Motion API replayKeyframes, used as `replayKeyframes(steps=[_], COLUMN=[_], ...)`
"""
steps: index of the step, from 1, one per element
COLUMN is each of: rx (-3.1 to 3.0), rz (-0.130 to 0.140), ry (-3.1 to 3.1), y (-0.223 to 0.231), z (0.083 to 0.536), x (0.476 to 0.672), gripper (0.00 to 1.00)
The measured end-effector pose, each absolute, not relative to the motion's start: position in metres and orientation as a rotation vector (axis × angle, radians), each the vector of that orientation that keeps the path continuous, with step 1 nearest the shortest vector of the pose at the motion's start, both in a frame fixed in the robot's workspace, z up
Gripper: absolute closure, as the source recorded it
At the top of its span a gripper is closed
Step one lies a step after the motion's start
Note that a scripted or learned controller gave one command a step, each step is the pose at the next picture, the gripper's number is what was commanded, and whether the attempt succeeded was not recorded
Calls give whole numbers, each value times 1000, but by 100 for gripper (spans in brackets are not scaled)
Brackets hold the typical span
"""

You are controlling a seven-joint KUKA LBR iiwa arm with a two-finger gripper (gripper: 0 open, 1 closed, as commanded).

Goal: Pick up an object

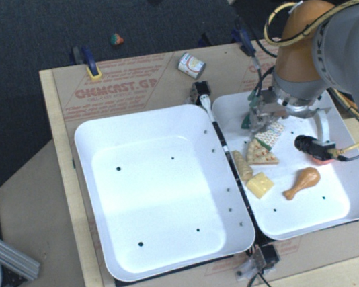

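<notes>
Bench: cardboard top on dark carpet, bearing two white bins side by side.
Left bin: white, shallow.
Right bin: toy drumstick, yellow cheese wedge, pizza slice, speckled white piece.
Gripper: low over the right bin's far-left part, just beside the speckled piece. Whether it is open or closed, I cannot tell.
Small box: on the cardboard behind the bins.
</notes>
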State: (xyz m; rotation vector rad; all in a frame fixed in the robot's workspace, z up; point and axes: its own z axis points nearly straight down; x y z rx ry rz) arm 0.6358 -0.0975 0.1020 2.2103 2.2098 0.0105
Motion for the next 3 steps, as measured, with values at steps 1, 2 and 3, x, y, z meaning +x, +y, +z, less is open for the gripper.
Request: replayKeyframes(steps=[1, 2, 3], rx=[2201, 2206, 2221], rz=[26, 21, 7], ry=[2226, 2225, 2209], y=[11, 85, 21], z=[293, 387, 431], x=[614, 648, 652], gripper=[100, 100, 100])
